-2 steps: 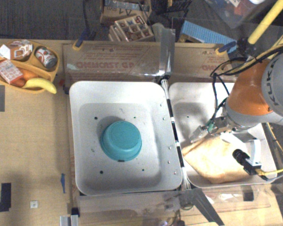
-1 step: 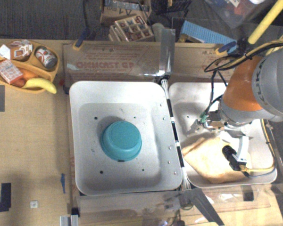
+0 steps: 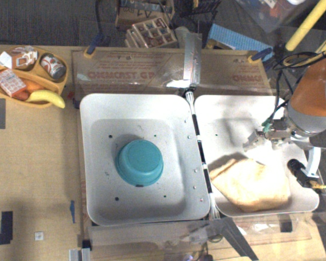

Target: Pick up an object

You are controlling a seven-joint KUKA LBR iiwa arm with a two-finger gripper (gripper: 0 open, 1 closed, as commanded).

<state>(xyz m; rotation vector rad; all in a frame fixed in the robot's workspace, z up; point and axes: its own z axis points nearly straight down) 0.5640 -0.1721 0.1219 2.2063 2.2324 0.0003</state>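
Note:
A teal bowl (image 3: 140, 162) sits upside down in the middle of the left bin (image 3: 98, 118). A tan, flat, cloth-like object (image 3: 250, 185) lies in the near part of the right bin (image 3: 228, 113). The arm enters from the right with its orange band and grey wrist over the right bin's right side. My gripper (image 3: 267, 135) hangs over the middle of the right bin, just beyond the tan object's far edge. Nothing is visibly held in it.
A yellow tray (image 3: 5, 91) with a banana and snack packs rests on the bench at the far left. Clear plastic sheeting lies behind both bins. Cables and a black part (image 3: 300, 172) hang by the right bin's right rim.

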